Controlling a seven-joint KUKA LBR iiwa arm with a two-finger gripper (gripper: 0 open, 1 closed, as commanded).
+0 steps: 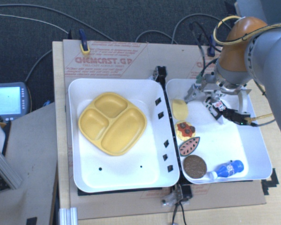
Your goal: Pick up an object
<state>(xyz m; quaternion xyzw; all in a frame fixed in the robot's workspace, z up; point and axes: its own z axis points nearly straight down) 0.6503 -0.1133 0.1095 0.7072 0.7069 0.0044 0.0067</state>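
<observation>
While the tool (210, 99) is hanging over the upper part of the right bin (234, 139), whether it is released or clenched cannot be told. Along that bin's left wall, a pale yellow block (180, 109) is lying uppermost, a red-and-yellow piece (185, 130) is lying just below it, then a watermelon-slice shape (189, 146), then a round brown disc (195, 166). A small blue bottle (227, 168) is lying on its side near the lower edge. Left of centre, the left bin (84, 168) is holding a smooth yellow divided plate (112, 123). Both bins are sitting on a cardboard-covered counter (107, 55), with cables (37, 18) trailing across the upper frame.
</observation>
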